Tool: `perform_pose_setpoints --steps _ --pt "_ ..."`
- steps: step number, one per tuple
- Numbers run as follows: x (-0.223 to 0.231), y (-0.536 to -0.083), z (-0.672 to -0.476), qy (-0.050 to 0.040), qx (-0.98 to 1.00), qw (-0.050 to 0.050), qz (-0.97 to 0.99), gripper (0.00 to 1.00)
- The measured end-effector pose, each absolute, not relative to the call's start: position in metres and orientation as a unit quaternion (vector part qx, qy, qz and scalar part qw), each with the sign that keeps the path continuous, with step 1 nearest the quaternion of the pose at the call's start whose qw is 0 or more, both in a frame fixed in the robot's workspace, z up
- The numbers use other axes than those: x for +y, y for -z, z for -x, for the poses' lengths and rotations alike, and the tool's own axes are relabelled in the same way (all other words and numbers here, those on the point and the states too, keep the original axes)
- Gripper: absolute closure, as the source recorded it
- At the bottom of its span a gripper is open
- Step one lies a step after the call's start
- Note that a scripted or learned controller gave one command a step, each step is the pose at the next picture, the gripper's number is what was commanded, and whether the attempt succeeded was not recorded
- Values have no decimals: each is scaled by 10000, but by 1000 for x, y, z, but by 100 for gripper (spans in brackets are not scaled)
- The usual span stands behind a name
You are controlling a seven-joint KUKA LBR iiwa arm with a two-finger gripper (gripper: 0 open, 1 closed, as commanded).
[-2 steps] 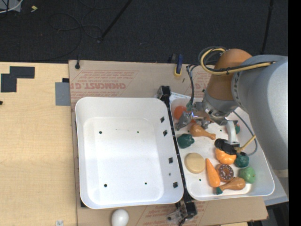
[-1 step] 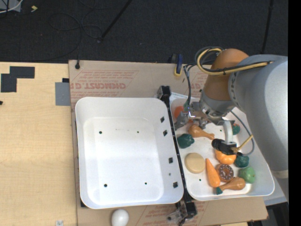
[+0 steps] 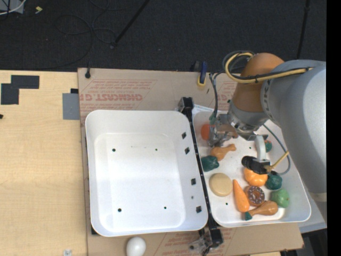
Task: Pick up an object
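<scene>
While gripper [image 3: 219, 137] sits low in right bin [image 3: 298, 215], finger state cannot be told. Drumstick [image 3: 222, 151] just below it, long axis slanting up-right. Left bin [image 3: 101, 143] offers open room.

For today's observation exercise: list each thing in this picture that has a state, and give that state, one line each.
gripper: lowered into the right bin, fingers unclear
right bin: holding many toy foods
left bin: sitting beside the right bin
carrot: lying flat
drumstick: lying just below the gripper
white ball: on the bench, outside both bins
</scene>
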State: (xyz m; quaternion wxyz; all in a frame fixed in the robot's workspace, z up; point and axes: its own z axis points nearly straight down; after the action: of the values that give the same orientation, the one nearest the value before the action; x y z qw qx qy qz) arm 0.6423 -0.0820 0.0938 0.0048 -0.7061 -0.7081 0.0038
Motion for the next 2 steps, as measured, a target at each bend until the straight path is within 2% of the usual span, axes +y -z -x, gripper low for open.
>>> perform_pose_setpoints --steps 1,2 --pt "-162 -184 -614 -8 -7055 -10 7087 100" --pt "-182 -82 -593 -10 -7063 23 7079 100"
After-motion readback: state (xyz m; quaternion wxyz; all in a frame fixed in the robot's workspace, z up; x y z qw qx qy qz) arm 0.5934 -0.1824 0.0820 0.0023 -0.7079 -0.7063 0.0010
